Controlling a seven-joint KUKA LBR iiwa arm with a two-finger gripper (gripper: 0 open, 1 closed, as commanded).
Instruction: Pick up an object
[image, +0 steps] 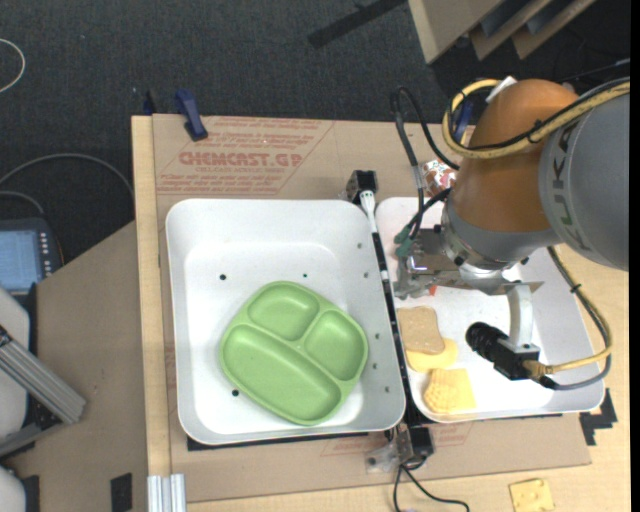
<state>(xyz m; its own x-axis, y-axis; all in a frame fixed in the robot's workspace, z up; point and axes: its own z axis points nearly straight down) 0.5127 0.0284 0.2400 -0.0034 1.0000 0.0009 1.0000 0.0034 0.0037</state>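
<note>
The arm's orange and grey wrist hangs low over the right bin (570, 395), and my gripper (418, 272) sits beneath it near that bin's left wall. Just below the gripper lies a tan bread-slice toy (421, 328), overlapping a yellow piece (440, 354). A yellow waffle-like square (447, 391) lies nearer the bin's front edge. The wrist covers the back half of the right bin. In the left bin (200, 240) rests a green divided plate (293, 350) with three compartments.
A black cylindrical part (500, 350) on the arm, with a yellow cable, hangs over the right bin's middle. The two bins meet at a black divider rail (380, 270). Cardboard (240, 160) lies under both bins. A small yellow piece (528, 494) sits outside by the front edge.
</note>
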